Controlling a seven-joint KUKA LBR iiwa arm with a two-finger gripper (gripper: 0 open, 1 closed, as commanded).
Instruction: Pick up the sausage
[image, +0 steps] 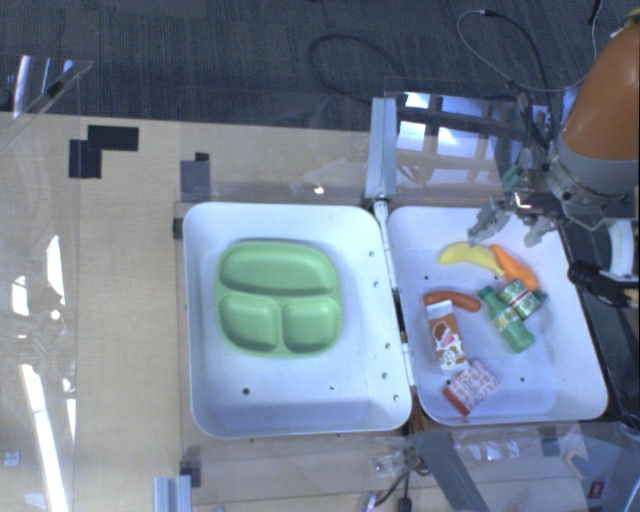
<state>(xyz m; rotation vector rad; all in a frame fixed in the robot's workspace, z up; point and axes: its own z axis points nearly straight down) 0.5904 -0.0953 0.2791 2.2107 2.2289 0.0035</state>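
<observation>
While I hover my gripper (512, 222) at 12 o'clock of the right bin (580, 385), fingers spread and grasping nothing, the sausage (452, 299) lies mid-bin, banana (472, 257) at its 1 o'clock, carrot (514, 266) beside that, green bottle (511, 314) at 3.

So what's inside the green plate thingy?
The green tray sits in the left bin. All three of its compartments show bare green, with no food in them. What lies under the tray is covered.

Divided tray (277, 297) in left bin (205, 400); sausage (452, 299) in right bin (570, 395), before banana (471, 257), behind carton (446, 336).
</observation>
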